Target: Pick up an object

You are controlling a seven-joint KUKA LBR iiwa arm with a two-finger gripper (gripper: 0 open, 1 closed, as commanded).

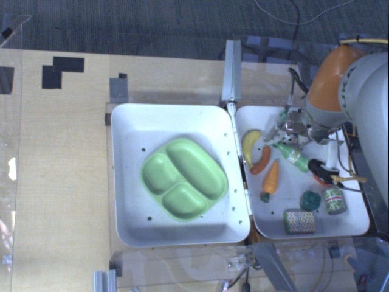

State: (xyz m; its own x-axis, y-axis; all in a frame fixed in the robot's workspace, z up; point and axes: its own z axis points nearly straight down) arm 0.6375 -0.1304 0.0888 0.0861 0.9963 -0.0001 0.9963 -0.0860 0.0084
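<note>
My gripper hangs low over the upper part of the right bin. Just below it lies a green bottle on its side, its near end right under the gripper. To the gripper's left are a yellow banana and a red-orange sausage. An orange carrot lies below the sausage. I see nothing held.
A teal round piece, a small upright can and a can on its side sit in the right bin's front half. The left bin holds a green divided plate. A raised rim separates the two bins.
</note>
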